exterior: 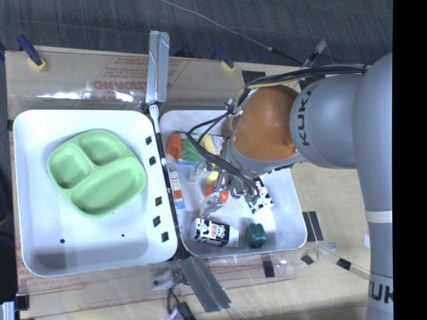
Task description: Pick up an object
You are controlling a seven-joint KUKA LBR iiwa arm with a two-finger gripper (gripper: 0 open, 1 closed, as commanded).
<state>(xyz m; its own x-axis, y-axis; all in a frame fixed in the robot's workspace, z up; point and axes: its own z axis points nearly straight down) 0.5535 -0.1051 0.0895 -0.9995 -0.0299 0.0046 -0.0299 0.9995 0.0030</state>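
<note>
My end effector [217, 191] hangs low over the middle of the right bin [298, 227], in the thick of the clutter. My wrist and its cables hide it, so I cannot tell whether it is apart or together, and I see nothing clearly gripped in it.

The things to pick all lie in this right bin. A black-and-white patterned box [212, 231] lies near the front wall, just below my end effector. A dark green rounded object [255, 235] sits just beside it, to its right. A second black-and-white patterned piece [261, 199] lies close against my wrist on the right. Toward the back of the bin, an orange item [175, 145] rests near the wall shared with the other bin. A green item [191, 152] touches it, and a yellow item [215, 143] shows partly under my orange band.

The pieces crowd my end effector on every side.

The left bin [40, 235] holds a pale green divided plate [98, 172], well apart from me. Both bins sit on the worktop [327, 272].
</note>
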